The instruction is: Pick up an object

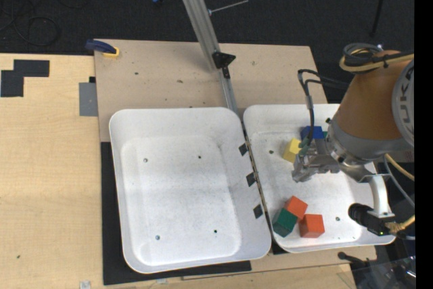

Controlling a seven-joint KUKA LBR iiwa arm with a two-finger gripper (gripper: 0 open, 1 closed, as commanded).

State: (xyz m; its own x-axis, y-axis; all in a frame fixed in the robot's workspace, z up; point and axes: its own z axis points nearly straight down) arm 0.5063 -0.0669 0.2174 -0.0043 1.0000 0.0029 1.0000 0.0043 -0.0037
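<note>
Now my arm [369, 112] reaches over the right bin [270, 122], beside the left bin [128, 125]. Whether my pincer [302, 169] is clenched I cannot tell; it hangs just beside the yellow block [291, 149] and blue block [312, 132], well apart from two orange blocks [311, 225] and a green block [285, 221].

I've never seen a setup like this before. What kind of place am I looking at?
Probably a robotics research lab. A KUKA arm reaches over two white bins on a plywood bench, with small coloured blocks to practise on, and an aluminium rail and loose cables lie against the dark floor.
</note>
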